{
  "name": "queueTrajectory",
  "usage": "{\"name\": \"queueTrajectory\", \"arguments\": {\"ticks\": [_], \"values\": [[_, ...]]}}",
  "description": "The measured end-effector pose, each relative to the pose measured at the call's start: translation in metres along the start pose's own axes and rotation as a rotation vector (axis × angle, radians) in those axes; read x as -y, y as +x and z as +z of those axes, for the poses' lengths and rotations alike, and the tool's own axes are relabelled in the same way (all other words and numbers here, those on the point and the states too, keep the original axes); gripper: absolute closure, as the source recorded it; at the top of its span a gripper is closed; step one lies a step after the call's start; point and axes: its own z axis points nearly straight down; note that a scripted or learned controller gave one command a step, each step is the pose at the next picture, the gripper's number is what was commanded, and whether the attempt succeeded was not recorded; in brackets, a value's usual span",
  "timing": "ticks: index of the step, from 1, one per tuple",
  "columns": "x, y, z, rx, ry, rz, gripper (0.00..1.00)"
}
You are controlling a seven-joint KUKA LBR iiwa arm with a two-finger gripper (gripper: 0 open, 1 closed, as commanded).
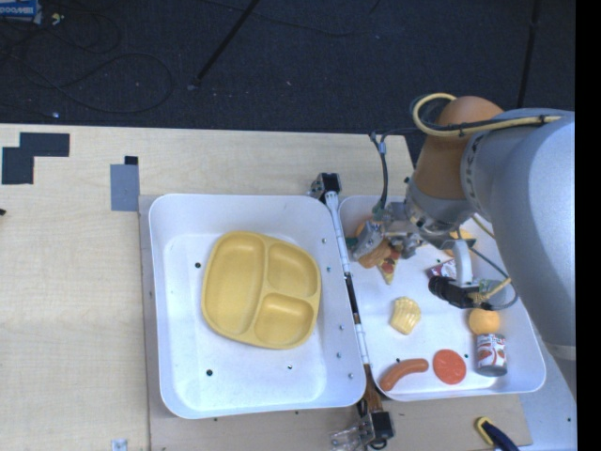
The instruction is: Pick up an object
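Currently the gripper (380, 242) sits low in the right bin (526, 369), at its upper left corner, over a small cluster of orange-brown items (374, 249); whether the jaws are released or clenched cannot be told. Other candidates lie apart on the bin floor: a pale yellow ridged piece (406, 316), a sausage (404, 374), a red disc (450, 366), a small can (489, 353). These look like light, stiff, smooth toy foods, likely slippery; gripping across the narrow waist seems safest. The left bin (178, 383) holds a yellow divided plate (261, 287).

Bulky grey arm (535, 205) with an orange band (451, 153) and a looping cable (427, 111).
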Motion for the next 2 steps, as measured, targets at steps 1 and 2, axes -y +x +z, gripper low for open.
{"name": "queueTrajectory", "arguments": {"ticks": [1, 2], "values": [[0.014, -0.021, -0.093, 0.000, -0.002, 0.001, 0.00], [-0.002, -0.002, -0.003, 0.000, -0.004, 0.000, 0.00]]}}
